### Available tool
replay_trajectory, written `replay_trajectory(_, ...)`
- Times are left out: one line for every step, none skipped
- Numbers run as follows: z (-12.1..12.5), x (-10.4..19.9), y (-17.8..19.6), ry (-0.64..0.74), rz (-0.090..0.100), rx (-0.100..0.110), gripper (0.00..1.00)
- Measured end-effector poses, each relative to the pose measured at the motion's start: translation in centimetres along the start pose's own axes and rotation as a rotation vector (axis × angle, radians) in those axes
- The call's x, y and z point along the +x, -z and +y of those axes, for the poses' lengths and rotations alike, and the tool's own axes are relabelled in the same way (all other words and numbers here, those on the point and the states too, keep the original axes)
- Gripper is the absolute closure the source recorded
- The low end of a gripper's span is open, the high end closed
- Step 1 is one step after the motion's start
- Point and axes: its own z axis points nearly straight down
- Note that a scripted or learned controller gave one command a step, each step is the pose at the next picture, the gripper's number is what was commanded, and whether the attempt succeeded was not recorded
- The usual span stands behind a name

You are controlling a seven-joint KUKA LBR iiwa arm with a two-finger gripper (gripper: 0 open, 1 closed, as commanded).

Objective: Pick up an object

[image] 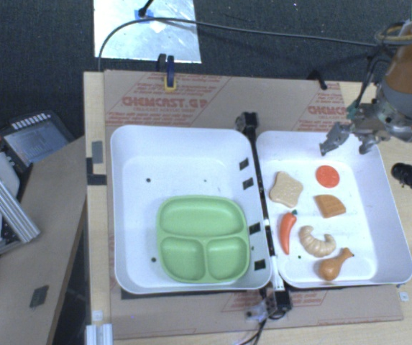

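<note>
The gripper [348, 141] hangs over the far end of the right bin [396, 221], its two fingers spread apart with nothing between them. The toy foods all lie nearer the camera than the gripper, toward the view's bottom. Closest is the red tomato slice [327, 176], a flat round disc just below the gripper and a little to the view's left; being round, it offers no long axis to line up with. Just beyond it sits the orange-brown wedge [330, 205], and to the view's left of that the slice of bread [286, 190]. Farther toward the near wall lie the red chilli pepper [287, 231], whose long axis runs roughly along the divider between the bins, the curled croissant [317, 241], and the drumstick [333, 264], slanting up to the view's right. By my judgement the tomato slice is the nearest target, needing a short move toward the camera and down, though its flatness may make it hard to pinch. The green divided plate [202, 237] rests in the left bin [141, 164], well apart from the gripper.
</note>
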Motion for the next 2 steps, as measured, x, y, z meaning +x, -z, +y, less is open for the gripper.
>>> replay_trajectory(0.2, 0.0, 0.7, 0.002, -0.002, -0.012, 0.00)
replay_trajectory(1.3, 0.3, -4.4, 0.005, -0.002, -0.009, 0.00)
